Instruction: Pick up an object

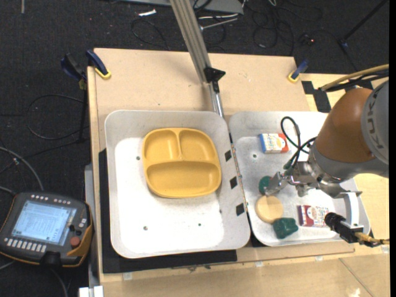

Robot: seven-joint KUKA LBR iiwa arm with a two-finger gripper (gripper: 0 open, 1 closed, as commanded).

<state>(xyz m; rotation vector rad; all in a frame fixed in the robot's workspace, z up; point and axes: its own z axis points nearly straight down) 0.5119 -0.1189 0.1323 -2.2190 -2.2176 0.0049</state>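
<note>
The right bin (247, 147) holds several small items. A white, blue and orange box (272, 142) lies at its back. A small teal piece (265, 183) sits mid-bin, a tan round disc (269, 209) just in front of it, and a dark green lump (285, 228) near the front edge. A red and white packet (312, 215) lies front right. My gripper (279, 183) reaches in from the right, low over the bin, its tip right beside the teal piece and just above the tan disc. The arm's orange band (346, 132) covers the bin's right side.
A yellow divided plate (182, 163) lies in the left bin (124, 228). A slanted metal pole (193, 33) rises from the back of the bench, between the bins. A teach pendant (40, 224) rests on the floor at the left. Black cables (294, 138) loop off the wrist.
</note>
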